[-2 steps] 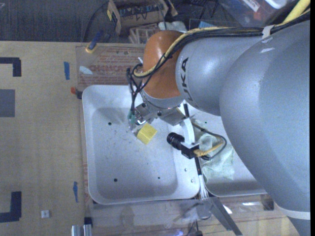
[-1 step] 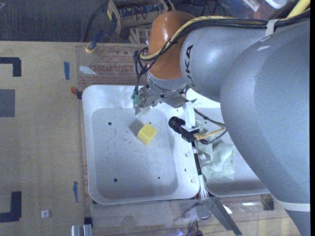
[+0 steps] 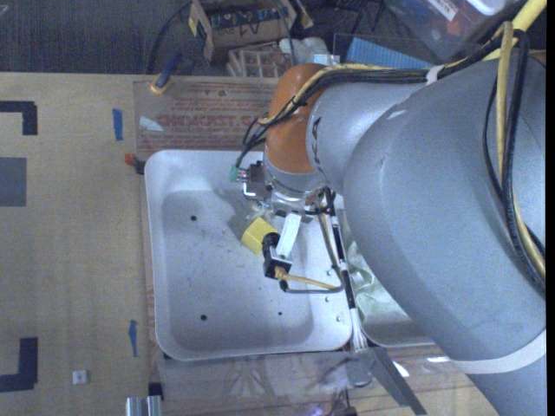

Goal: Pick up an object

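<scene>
White bin [image 3: 178,267] holds small yellow blocky obj [image 3: 256,234] by grey arm [image 3: 416,189].

no legible text anywhere

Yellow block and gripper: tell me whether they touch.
Cannot tell. In the camera view the yellow block sits beside the gripper, but the arm hides where they would meet.

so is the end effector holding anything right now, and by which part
Cannot tell. The end effector is low in the white bin with the arm covering its tip; a yellow block lies right beside it, but no hold on it shows.
</scene>
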Robot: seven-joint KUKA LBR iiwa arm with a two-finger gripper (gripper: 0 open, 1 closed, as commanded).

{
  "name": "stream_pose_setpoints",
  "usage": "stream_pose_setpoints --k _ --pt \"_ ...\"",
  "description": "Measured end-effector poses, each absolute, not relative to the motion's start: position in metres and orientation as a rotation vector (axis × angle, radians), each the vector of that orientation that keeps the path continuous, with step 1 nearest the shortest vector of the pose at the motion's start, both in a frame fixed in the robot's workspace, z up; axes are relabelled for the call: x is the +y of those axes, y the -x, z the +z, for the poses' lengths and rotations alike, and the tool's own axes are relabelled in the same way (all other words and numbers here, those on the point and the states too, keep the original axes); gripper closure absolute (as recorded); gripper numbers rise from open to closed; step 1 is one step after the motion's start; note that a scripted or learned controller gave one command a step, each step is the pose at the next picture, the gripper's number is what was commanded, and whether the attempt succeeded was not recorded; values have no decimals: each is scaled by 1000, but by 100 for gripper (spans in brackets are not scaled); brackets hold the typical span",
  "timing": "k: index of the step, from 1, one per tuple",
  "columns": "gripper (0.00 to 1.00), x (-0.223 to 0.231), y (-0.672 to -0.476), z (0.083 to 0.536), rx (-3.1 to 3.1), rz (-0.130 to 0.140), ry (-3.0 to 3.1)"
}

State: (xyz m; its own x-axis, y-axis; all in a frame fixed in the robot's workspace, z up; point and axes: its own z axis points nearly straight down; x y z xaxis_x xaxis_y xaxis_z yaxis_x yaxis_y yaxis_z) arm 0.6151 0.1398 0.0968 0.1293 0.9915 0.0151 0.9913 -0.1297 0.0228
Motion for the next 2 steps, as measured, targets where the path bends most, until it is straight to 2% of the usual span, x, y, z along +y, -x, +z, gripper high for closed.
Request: stream_pose_setpoints --k 1,2 --pt "100 162 -608 96 1605 40 -2660" --pt "100 170 -616 94 1365 22 -2789"
